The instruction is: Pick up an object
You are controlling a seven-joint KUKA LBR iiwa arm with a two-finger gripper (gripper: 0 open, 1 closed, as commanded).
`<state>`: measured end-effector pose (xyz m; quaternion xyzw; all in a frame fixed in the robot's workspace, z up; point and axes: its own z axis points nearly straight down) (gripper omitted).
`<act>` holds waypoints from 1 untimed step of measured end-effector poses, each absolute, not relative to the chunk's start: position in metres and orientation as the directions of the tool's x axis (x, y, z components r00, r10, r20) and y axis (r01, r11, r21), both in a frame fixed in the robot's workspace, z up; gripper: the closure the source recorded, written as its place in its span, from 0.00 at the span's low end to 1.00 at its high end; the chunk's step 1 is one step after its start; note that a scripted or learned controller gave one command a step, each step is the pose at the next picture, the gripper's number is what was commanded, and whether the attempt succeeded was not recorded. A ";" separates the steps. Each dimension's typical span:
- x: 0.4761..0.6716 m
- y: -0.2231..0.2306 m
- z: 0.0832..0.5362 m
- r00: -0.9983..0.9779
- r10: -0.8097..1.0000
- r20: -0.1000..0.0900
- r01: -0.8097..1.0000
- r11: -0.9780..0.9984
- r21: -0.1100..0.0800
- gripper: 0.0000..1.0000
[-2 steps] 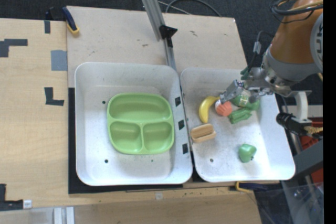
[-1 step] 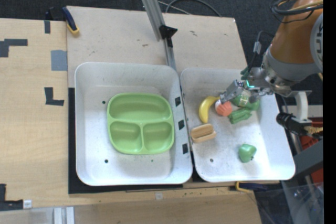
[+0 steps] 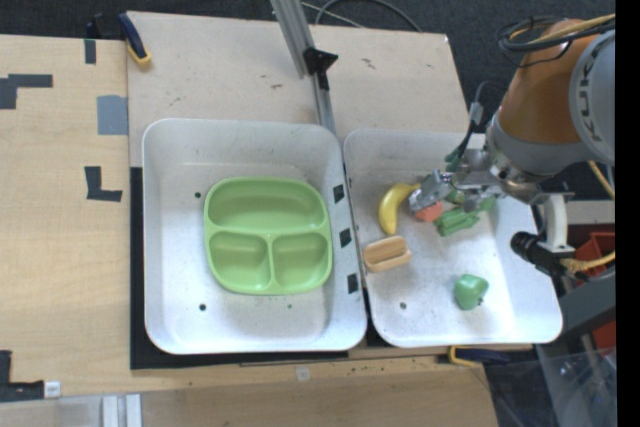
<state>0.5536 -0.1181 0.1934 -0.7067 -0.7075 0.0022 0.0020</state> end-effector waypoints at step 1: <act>0.546 -0.121 0.131 -0.001 1.000 0.001 1.000 0.001 -0.008 0.00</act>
